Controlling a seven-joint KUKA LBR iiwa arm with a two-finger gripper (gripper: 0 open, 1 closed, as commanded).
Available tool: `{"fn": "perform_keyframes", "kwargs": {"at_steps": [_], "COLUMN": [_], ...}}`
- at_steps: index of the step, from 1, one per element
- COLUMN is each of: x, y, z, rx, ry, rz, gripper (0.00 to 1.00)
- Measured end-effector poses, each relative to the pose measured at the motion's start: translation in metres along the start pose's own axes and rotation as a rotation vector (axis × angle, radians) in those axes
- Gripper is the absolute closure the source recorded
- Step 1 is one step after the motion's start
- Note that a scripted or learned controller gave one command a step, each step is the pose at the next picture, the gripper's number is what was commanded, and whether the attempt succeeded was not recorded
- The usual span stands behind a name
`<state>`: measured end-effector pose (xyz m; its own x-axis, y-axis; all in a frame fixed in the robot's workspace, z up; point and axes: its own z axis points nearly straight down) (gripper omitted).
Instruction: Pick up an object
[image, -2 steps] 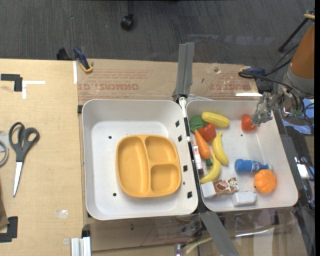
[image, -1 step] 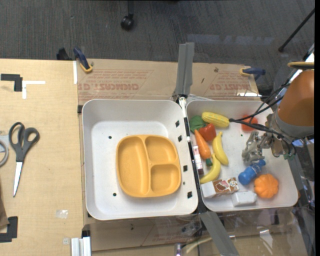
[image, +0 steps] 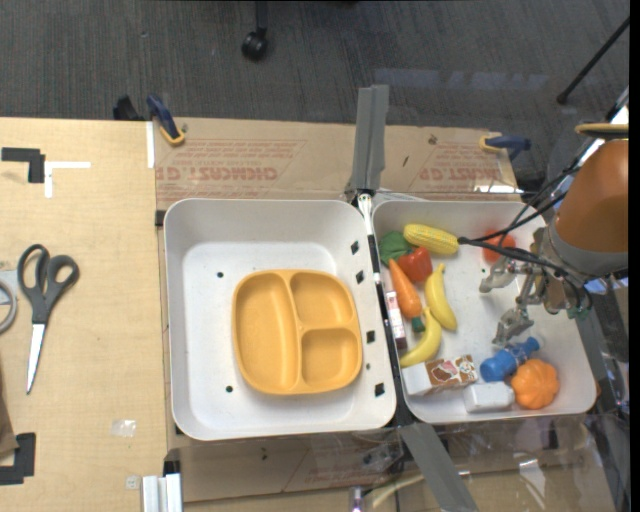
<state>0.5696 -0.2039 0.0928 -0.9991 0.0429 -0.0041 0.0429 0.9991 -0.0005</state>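
Note:
The right bin (image: 570, 330) holds toy foods. On its left side lie a yellow corn cob (image: 432, 238), a red pepper (image: 415, 265), an orange carrot (image: 405, 292) and two bananas (image: 440, 298). Along the front are a brown carton (image: 450, 373), a white block (image: 490, 397), a blue piece (image: 505, 362) and an orange fruit (image: 535, 383). A red piece (image: 498, 246) at the back is partly hidden by cables. My gripper (image: 503, 302) hangs over bare bin floor right of the bananas and above the blue piece, open, with nothing between its fingers.
The left bin (image: 190, 300) holds a yellow divided plate (image: 298, 330). Scissors (image: 40, 290) lie on the bench at the far left. The arm's orange band (image: 600, 200) and cables cover the right bin's back right corner.

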Motion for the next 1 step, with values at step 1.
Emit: {"fn": "perform_keyframes", "kwargs": {"at_steps": [1], "x": [-0.0389], "y": [0.0748], "z": [-0.0002], "rx": [0.000], "ry": [-0.001], "rz": [0.276], "gripper": [0.00]}}
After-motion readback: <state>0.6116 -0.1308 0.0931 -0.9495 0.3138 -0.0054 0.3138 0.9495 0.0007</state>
